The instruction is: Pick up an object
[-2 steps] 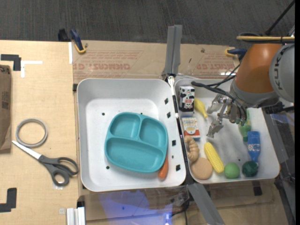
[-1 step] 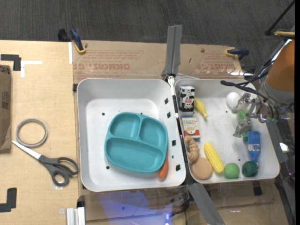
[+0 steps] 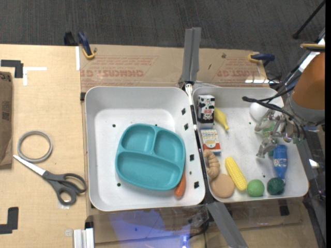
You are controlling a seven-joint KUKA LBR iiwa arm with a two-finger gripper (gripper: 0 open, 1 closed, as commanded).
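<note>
Far to the left of the fingers, on the pale wooden tabletop (image 3: 41, 87), a roll of tape (image 3: 34, 145) lies above a pair of grey-handled scissors (image 3: 54, 179). Next comes the left bin (image 3: 98, 190), holding a teal divided plate (image 3: 150, 157) with an orange carrot (image 3: 180, 187) tucked against its lower right edge.

Across the rim, the right bin (image 3: 235, 94) is crowded. Along its left wall, from top to bottom, stand a black-and-white milk carton (image 3: 206, 108), a small red-and-white box (image 3: 210, 141), a tan pastry-like piece (image 3: 212, 163) and a round peach-coloured ball (image 3: 223, 186). A banana (image 3: 222, 119) lies just right of the carton, and a corn cob (image 3: 236, 173) sits beside the ball. Below the fingers are a green ball (image 3: 255, 188) and a dark green lump (image 3: 275, 185), with a blue bottle (image 3: 280, 160) just to their right and lower.

The gripper (image 3: 273, 132) hangs low over the right part of this bin, near a white bulb-shaped object (image 3: 257, 110); its metal fingers look spread apart, and nothing shows between them.

Behind both bins lies a flat cardboard sheet (image 3: 124, 68) held by blue clamps (image 3: 85, 44), and beyond it dark carpet (image 3: 155, 9).
</note>
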